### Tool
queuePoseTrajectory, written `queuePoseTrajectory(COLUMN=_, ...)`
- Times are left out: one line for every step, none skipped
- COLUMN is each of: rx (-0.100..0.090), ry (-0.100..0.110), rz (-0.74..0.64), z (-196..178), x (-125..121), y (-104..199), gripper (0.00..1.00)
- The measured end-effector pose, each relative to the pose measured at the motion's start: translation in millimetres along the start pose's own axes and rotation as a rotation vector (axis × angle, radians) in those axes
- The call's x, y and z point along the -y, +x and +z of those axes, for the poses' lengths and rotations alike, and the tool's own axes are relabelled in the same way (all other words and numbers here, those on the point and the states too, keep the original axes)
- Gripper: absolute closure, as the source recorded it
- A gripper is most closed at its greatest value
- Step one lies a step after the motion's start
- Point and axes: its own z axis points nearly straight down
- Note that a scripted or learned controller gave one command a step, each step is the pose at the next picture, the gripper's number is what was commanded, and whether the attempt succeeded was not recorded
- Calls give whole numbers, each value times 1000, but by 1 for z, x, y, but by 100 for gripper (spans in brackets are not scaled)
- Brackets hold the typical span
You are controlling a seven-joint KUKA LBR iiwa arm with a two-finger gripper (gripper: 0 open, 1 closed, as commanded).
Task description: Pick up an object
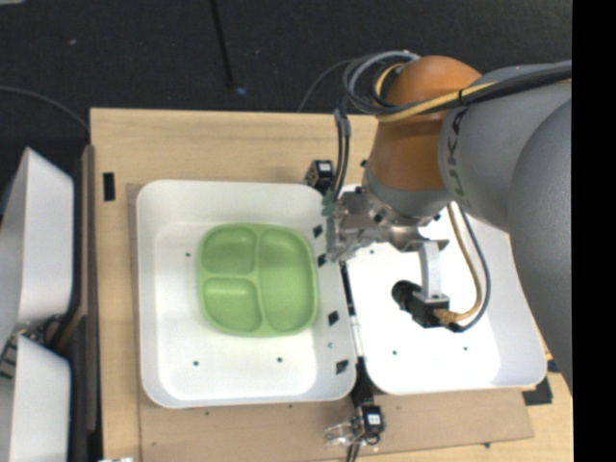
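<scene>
While the green divided plate (258, 279) lies flat in the left bin (159, 354), the pincer (334, 234) hangs over the bins' shared edge — its opening I cannot tell. Approach stage, I judge — next, a shift leftward and a descent onto the plate's rim.

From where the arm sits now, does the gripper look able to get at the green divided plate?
Probably yes. The green divided plate lies flat and alone in the left bin, uncovered, and the gripper hangs by the bins' shared edge just right of it.
</scene>
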Motion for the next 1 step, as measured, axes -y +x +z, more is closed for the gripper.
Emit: queuePoseTrajectory(rx=0, ry=0, rz=0, z=7, x=-25, y=42, gripper=100)
